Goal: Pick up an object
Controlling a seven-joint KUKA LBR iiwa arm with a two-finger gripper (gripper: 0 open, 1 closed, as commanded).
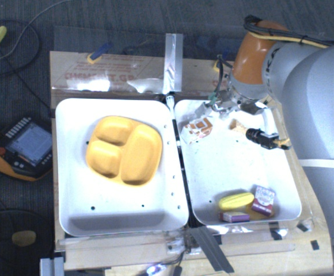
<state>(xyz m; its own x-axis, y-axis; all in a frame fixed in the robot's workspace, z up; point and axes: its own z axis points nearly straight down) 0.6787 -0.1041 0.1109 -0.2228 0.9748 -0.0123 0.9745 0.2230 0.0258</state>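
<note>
Camera view, nearest first: the right bin (pixel 288 183) holds a yellow oblong object (pixel 236 200), a pink block (pixel 235 217) and a maroon packet (pixel 264 200) along its near edge. Farther back lies a brown-and-white item (pixel 200 127). Above that far corner sits the tool (pixel 220 103); its grip state cannot be determined.

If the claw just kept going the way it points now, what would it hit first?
Probably the small brown-and-white item at the right bin's far-left corner: the claw points down and left, just above it. Depth is unclear from this slanted view.
</note>
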